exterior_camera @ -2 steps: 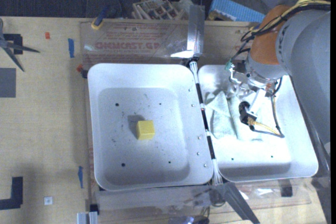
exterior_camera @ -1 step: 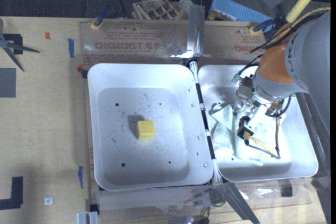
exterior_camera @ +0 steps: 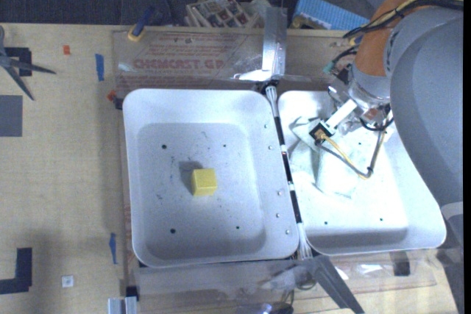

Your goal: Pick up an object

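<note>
We see claw (exterior_camera: 307,130) over right bin (exterior_camera: 368,224), grip state unreadable, yellow block (exterior_camera: 204,182) well left in left bin (exterior_camera: 147,121)

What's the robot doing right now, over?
Gripper over right bin, holding nothing visible. Yellow block sits alone in left bin, untouched. Nothing near the block.

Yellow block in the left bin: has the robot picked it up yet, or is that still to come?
Not yet. The yellow block lies alone on the floor of the left bin, untouched. The gripper is over the right bin, apart from the block, and nothing shows between its fingers. So nothing looks done; the arm must cross to the left bin, lower onto the block, grasp and lift it.
</note>
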### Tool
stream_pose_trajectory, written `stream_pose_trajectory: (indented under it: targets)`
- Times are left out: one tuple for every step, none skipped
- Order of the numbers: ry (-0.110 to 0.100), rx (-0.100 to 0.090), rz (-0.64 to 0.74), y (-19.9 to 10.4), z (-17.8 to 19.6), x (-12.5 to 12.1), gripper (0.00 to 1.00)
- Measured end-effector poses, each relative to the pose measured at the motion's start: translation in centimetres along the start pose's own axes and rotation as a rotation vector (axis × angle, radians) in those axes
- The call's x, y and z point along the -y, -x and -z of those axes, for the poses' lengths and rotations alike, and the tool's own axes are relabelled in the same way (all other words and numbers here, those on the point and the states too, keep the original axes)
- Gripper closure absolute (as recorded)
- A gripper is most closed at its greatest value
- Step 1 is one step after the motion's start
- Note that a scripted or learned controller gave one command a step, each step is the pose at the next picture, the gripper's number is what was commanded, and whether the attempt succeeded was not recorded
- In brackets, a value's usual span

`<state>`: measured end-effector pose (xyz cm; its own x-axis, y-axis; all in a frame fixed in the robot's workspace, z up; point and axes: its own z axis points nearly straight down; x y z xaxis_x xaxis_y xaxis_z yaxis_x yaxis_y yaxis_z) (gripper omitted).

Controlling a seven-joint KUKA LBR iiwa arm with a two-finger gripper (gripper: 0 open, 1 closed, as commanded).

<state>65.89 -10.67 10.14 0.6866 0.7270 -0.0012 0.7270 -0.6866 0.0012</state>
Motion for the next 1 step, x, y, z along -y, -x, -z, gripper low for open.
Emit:
stream_pose_trajectory:
  targets:
    - [-0.001,0.000,-0.250,-0.13,2.60,0.70,1.00]
